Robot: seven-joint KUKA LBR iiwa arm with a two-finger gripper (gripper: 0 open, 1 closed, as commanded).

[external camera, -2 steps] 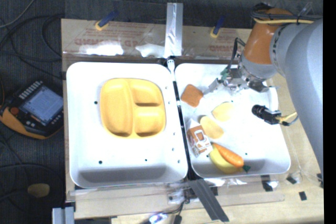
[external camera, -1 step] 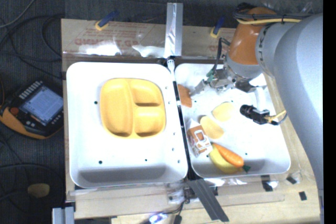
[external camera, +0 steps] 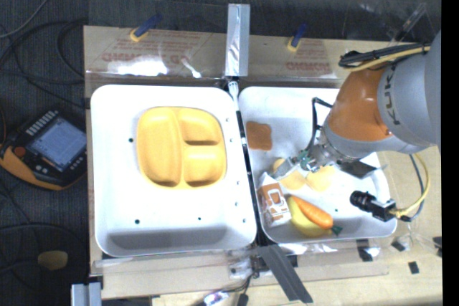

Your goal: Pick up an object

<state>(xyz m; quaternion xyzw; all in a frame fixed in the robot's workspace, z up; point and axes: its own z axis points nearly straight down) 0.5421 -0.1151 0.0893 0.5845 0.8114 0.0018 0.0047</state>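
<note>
Whether the end effector [external camera: 310, 160] grips anything, I cannot tell; crowded toys like the carrot [external camera: 313, 212] could deflect its grasp.

We see a carrot [external camera: 313, 212] lying slantwise over a banana [external camera: 304, 223] at the right bin's [external camera: 287, 107] near edge, a small printed carton [external camera: 273, 201] beside them, and a brown square [external camera: 259, 135] farther back.
</note>
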